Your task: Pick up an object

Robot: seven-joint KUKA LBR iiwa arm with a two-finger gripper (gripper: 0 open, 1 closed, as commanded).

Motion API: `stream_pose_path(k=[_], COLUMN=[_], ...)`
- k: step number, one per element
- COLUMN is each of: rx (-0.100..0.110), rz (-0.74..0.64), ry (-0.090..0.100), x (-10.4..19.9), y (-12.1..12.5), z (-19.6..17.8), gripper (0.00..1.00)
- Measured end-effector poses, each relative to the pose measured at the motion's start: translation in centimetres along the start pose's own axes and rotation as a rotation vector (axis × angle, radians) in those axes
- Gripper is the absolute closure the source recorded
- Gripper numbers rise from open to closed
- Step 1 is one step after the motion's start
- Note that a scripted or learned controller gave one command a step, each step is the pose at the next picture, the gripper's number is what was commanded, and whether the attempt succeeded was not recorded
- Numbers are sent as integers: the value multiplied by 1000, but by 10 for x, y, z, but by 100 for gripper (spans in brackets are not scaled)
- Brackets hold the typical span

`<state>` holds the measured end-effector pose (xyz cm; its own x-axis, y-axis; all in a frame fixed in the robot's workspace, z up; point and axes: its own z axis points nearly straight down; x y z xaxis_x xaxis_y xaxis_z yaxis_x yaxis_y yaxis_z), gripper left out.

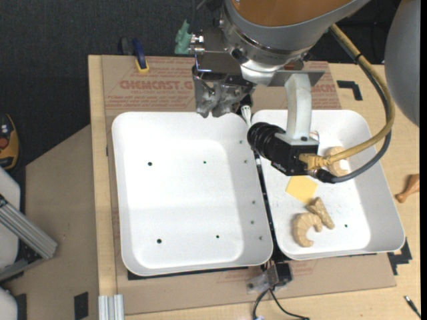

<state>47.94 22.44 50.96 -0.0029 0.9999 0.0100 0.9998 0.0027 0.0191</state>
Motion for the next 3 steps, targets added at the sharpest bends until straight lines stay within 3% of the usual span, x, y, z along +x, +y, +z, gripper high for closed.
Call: stream_pose_path(k=[1, 2, 3], rx=[32, 0, 35], rz=[4, 1, 6], ry=[-16, -1, -18], x=[-1, 0, -2], y=[-4, 1, 29], z=[132, -36, 141], gripper=[100, 100, 100])
